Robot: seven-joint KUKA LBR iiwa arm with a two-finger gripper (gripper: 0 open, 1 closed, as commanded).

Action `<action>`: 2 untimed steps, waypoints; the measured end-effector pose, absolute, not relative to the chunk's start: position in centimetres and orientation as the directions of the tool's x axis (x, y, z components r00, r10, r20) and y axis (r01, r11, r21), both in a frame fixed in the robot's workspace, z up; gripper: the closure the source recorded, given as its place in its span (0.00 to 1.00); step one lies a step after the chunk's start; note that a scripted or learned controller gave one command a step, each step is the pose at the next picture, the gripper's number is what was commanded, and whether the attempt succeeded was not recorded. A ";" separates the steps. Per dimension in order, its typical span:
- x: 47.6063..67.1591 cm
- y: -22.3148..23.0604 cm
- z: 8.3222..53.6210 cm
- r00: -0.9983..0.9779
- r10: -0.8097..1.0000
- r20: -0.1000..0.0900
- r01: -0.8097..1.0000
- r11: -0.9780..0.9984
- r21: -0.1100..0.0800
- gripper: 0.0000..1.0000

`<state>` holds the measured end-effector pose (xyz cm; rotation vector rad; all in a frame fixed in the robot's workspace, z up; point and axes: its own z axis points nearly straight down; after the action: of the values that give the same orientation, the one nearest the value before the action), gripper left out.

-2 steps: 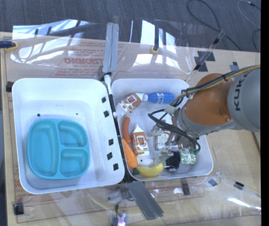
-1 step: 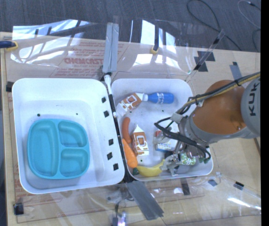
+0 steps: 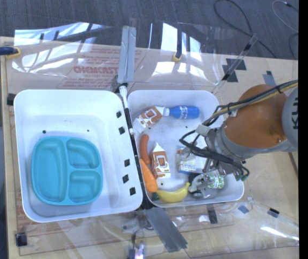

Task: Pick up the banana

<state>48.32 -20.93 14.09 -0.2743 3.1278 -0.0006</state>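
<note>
A yellow banana (image 3: pixel 172 194) lies along the front wall of the right bin (image 3: pixel 170 97), curved end up on its right. My gripper (image 3: pixel 202 185) is low in the bin's front right corner, just right of the banana's tip. The orange band of the arm (image 3: pixel 253 124) hangs over the bin's right side.
In the right bin, a carrot (image 3: pixel 148 172) lies along the left wall, a small carton (image 3: pixel 160 163) beside it, a blue bottle (image 3: pixel 182 112) and another carton (image 3: pixel 149 117) at the back, and a packet (image 3: pixel 187 163) by the wrist. The left bin (image 3: pixel 62 102) holds a teal divided plate (image 3: pixel 66 169).
</note>
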 end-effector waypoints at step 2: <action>48.8 -21.4 10.0 -0.655 -0.756 -0.001 -0.756 0.655 -0.013 0.00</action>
<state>48.85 -21.43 9.99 -1.3025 2.8513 -0.0179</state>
